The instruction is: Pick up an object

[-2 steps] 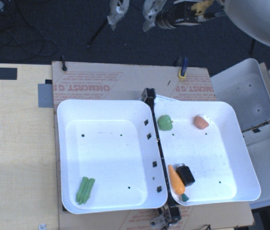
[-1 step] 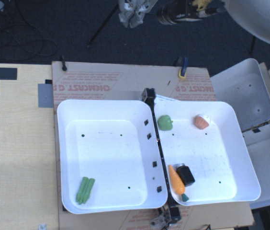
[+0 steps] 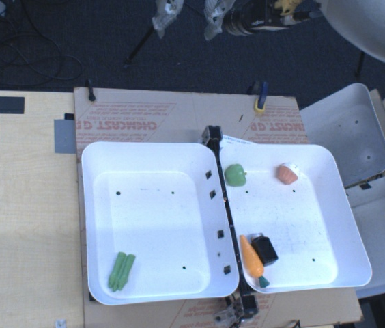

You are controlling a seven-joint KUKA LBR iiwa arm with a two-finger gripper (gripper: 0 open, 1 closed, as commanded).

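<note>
In the right bin (image 3: 346,203) lie a green pepper-like piece (image 3: 235,175) by the divider, a pink-orange lump (image 3: 287,174) toward the far right, and an orange carrot (image 3: 251,255) touching a small black block (image 3: 264,249) at the near left. A green bean bundle (image 3: 121,271) rests in the near left corner of the left bin (image 3: 90,203). My gripper (image 3: 184,27) hangs high over the dark floor beyond the bench, far from both bins. It is open, fingers spread wide, with nothing between them.
A cardboard sheet (image 3: 151,118) lies under the bins, held by a blue-yellow clamp (image 3: 261,100) at the back. A black divider strip (image 3: 221,210) runs between the bins. A grey metal panel (image 3: 356,128) stands to the right.
</note>
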